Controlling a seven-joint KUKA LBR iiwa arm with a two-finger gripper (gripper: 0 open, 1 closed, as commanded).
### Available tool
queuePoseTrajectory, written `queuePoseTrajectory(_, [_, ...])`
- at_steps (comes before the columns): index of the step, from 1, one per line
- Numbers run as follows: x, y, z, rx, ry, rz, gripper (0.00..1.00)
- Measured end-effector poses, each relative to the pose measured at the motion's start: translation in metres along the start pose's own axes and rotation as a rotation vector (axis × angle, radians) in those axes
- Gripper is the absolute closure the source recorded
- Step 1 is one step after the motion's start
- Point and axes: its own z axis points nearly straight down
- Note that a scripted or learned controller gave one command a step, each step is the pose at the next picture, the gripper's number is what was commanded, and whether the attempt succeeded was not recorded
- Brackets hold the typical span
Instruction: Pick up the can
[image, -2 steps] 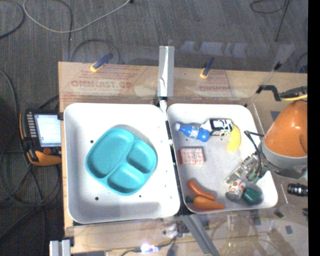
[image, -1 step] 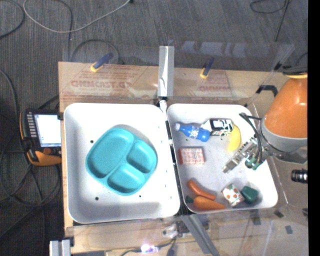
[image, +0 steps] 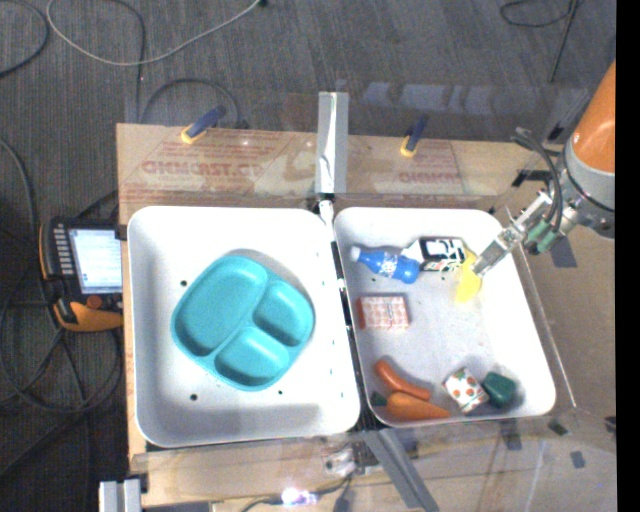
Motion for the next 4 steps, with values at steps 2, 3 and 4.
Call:
queuePoseTrajectory(2, [-0.013,-0.053,0.248,0.002,0.004,0.042,1.0])
queuePoseTrajectory(3, [-0.06,-0.089,0.244,0.001,0.001,0.016,1.0])
queuePoseTrajectory(4, [-0.064,-0.093,0.233,0.002,0.004,0.233,1.0])
